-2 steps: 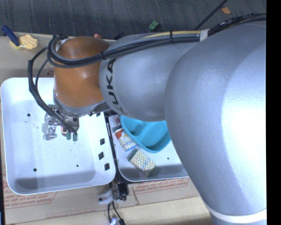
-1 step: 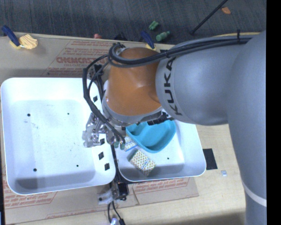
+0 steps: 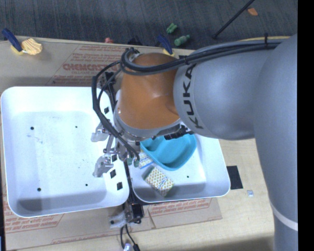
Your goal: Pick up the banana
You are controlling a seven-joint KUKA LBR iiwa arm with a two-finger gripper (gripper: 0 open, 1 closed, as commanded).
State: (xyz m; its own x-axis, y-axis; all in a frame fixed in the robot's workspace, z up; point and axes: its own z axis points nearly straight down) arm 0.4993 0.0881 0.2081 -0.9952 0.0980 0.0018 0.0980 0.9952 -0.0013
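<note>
The left bin (image 3: 47, 140) looks bare, with just a few small dark dots on its floor. The right bin (image 3: 212, 179) holds a blue bowl (image 3: 172, 151) and, in front of it, a small box (image 3: 159, 181) with a dotted pattern. The gripper (image 3: 112, 158) hangs over the edge where the two bins meet, touching nothing that I can make out, and I cannot tell where the banana is.
</note>
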